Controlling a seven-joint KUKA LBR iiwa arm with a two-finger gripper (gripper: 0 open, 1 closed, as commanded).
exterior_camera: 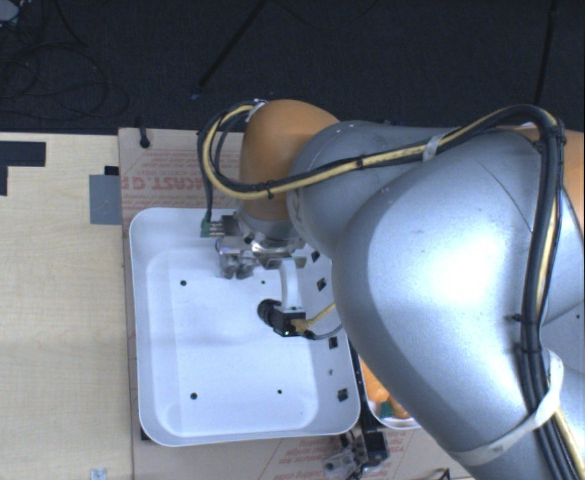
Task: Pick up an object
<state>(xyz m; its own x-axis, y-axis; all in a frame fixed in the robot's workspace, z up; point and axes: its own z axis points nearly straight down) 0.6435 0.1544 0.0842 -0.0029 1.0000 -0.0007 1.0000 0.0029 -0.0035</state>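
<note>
My gripper [238, 262] hangs low over the back part of the left white bin [158, 388], close to its far wall. Nothing shows between it and the bin floor. The grey arm with its orange band [272, 143] reaches in from the right and hides nearly all of the right bin. Under the arm, at the near left corner of the right bin, a bit of an orange object [380, 392] peeks out.
The bins rest on a cardboard sheet [172, 173] with red print. To the left the pale bench [42, 318] carries a grey square [103, 198] and black patches [7, 163]. A small black fitting [357, 455] sits at the bins' front edge.
</note>
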